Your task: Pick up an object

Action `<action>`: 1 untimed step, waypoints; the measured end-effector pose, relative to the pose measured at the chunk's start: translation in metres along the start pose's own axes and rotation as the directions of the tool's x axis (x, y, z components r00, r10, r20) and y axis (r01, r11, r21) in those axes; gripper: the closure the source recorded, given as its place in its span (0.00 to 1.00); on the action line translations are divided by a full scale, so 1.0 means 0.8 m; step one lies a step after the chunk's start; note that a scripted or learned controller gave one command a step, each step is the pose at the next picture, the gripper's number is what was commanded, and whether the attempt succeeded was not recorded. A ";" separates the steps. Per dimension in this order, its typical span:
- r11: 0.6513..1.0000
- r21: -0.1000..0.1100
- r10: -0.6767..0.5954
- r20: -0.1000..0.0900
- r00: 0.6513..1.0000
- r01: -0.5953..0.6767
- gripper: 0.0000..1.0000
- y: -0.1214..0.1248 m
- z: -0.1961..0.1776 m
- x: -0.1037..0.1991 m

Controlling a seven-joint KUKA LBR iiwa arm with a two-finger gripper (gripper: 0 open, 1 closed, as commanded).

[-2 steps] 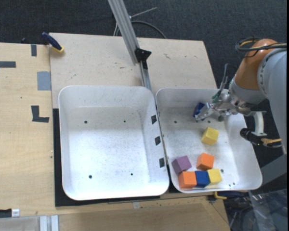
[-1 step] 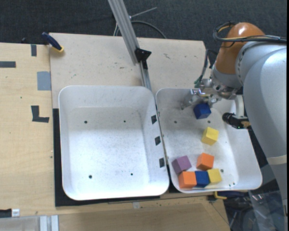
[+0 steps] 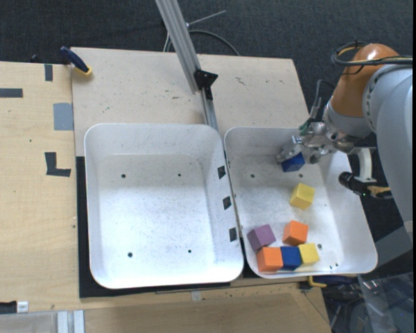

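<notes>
The grey arm point(image 3: 392, 109) with its orange band point(image 3: 357, 82) reaches in from three o'clock over the right bin point(image 3: 347, 255). Its gripper point(image 3: 298, 151) hangs low at the bin's twelve o'clock end, and a blue block point(image 3: 292, 162) sits right at its tip. The block appears to be between the jaws, which stand narrow around it, though whether it is lifted off the bin floor or resting on it cannot be told.

Toward five o'clock from the gripper, a yellow cube point(image 3: 302, 195) lies alone on the bin floor, near but apart from the blue block. At the bin's six o'clock end a cluster gathers: a purple block point(image 3: 261, 236) at nine o'clock of the group, an orange cube point(image 3: 295, 232) just beside it at three o'clock, and in front of them a row of three touching pieces, an orange block point(image 3: 269, 258), a small blue cube point(image 3: 291, 257) and a small yellow cube point(image 3: 309, 254).

The left bin point(image 3: 97, 186) lies beside the right one, the two rims touching along the middle. A slanted metal bar point(image 3: 177, 26) runs down from twelve o'clock to the seam between the bins. On the counter point(image 3: 139, 82), far toward ten o'clock, lies a small blue and yellow tool point(image 3: 76, 61).
</notes>
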State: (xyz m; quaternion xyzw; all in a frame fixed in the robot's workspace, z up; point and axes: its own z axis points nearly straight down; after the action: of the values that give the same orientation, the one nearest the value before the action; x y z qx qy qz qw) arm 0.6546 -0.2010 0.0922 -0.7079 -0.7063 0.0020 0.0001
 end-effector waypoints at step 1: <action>1.000 0.000 -0.005 0.000 1.000 0.005 1.00 0.002 -0.012 0.005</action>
State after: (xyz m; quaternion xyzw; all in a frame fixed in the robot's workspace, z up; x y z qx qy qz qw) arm 0.6560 -0.1973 0.1018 -0.7061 -0.7082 0.0019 0.0001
